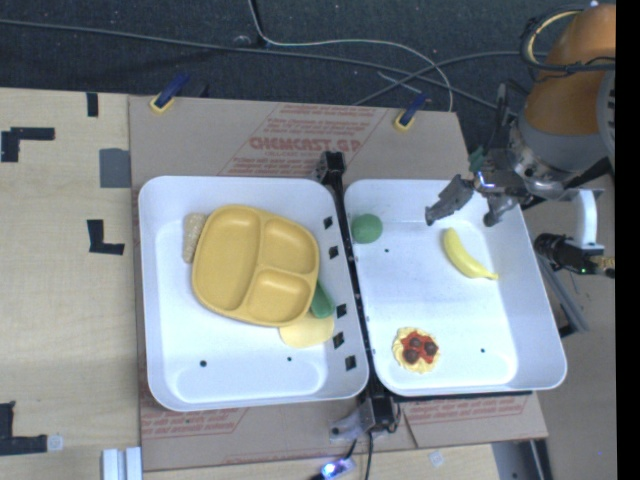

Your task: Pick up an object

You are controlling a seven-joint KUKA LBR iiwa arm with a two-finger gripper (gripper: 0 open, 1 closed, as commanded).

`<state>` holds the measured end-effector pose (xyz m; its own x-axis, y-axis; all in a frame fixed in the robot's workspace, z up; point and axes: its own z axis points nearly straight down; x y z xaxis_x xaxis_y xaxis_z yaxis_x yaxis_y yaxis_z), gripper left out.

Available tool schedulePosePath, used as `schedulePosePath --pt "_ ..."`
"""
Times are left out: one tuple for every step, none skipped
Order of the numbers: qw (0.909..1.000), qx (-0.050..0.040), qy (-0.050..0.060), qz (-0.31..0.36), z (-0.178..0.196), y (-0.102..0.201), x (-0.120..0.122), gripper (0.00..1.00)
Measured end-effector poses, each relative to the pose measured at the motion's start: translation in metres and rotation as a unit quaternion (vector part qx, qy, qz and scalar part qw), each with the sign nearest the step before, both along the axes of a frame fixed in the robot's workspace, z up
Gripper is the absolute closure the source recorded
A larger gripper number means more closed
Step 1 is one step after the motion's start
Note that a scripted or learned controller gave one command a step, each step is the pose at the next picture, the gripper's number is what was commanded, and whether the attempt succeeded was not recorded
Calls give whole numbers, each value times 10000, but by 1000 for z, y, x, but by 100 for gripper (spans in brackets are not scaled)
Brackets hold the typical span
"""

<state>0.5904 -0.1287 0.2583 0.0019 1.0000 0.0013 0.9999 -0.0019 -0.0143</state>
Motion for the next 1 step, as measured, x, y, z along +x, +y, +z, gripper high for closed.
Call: schedulePosePath --pt "10000 -9 -63 18 7 0 2 0"
